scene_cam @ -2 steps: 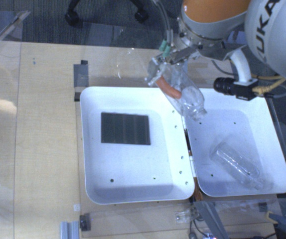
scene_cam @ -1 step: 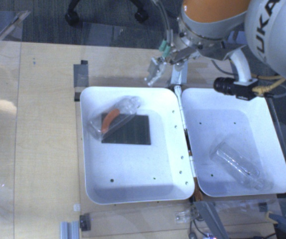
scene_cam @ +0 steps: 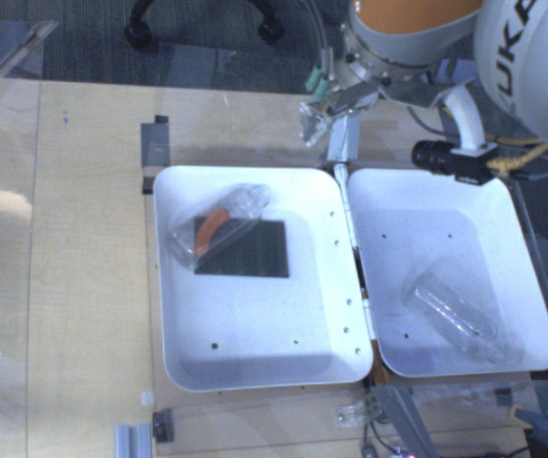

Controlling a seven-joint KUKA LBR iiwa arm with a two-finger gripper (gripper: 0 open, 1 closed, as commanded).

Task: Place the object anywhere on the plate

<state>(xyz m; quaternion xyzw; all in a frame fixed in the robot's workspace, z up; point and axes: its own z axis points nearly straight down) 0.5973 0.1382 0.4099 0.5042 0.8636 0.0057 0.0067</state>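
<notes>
A clear plastic bag with an orange object inside (scene_cam: 219, 223) is seen in the left of the 2 shallow white bins (scene_cam: 255, 351), lying across the upper left corner of the dark square flat plate (scene_cam: 250, 251), so it appears to be on the plate already, at least in part. The bag is judged to be light, soft and crinkly, likely slippery, with its contents free to shift; hold would best be taken on the firmer orange part rather than on loose film. A clear plastic bottle-like item (scene_cam: 453, 315) lies in the right bin (scene_cam: 446, 208). The two-finger gripper (scene_cam: 326, 113) hangs above the bench behind the bins, well apart from the bag. Nothing is seen between its fingers; how far the jaws stand open cannot be told.
</notes>
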